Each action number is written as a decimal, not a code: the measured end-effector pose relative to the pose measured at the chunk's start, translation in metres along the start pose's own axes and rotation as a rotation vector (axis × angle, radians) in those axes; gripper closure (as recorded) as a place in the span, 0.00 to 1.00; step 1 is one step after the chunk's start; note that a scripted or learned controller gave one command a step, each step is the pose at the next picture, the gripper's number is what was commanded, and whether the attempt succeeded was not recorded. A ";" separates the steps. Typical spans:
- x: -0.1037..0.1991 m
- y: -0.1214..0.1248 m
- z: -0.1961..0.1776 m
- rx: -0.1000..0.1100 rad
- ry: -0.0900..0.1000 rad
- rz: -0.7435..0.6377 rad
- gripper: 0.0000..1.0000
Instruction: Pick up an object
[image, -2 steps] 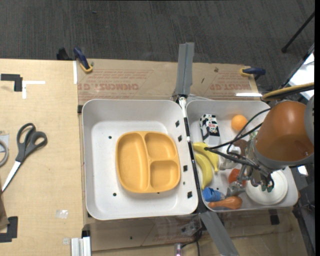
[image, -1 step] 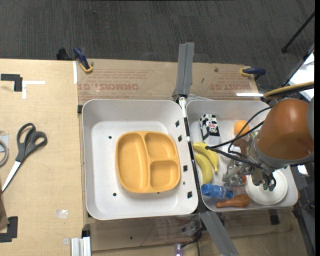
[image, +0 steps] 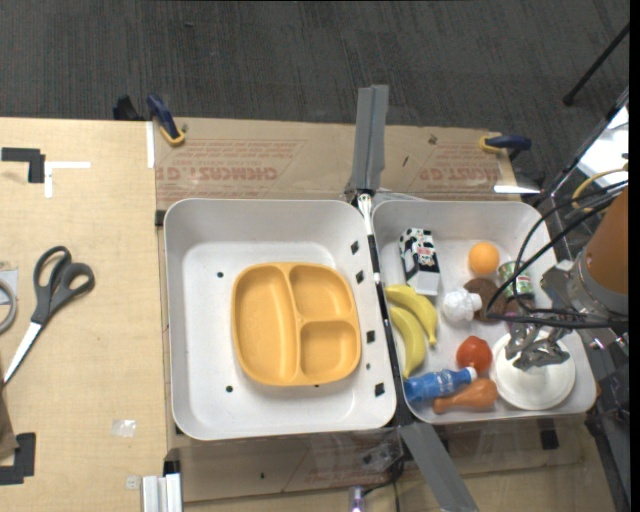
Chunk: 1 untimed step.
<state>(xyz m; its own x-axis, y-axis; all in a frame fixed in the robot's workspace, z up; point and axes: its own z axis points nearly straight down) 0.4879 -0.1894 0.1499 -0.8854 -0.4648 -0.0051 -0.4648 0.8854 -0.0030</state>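
**Fingers over the white bowl in the right bin**

I see the gripper (image: 537, 350) low at the right bin's (image: 452, 208) four o'clock corner, directly above a white bowl (image: 540, 385). I cannot tell whether it is open or closed.

From the gripper, a red tomato (image: 474, 352) sits at nine o'clock, close by. A white crumpled ball (image: 459, 306) lies at ten o'clock, an orange (image: 484, 258) at eleven.

Right bin count: two bananas (image: 412, 322), one blue bottle (image: 436, 384), one toy drumstick (image: 468, 397), one black-and-white carton (image: 420, 258).

The left bin (image: 200, 300) holds one yellow divided plate (image: 296, 323). On the table (image: 80, 400), at nine o'clock of that bin, lies one pair of scissors (image: 45, 300).
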 end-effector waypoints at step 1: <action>0.000 0.000 0.000 0.000 0.000 0.000 0.00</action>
<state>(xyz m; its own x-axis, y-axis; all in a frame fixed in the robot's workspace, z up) 0.4879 -0.1893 0.1499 -0.8856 -0.4645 -0.0051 -0.4645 0.8856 -0.0027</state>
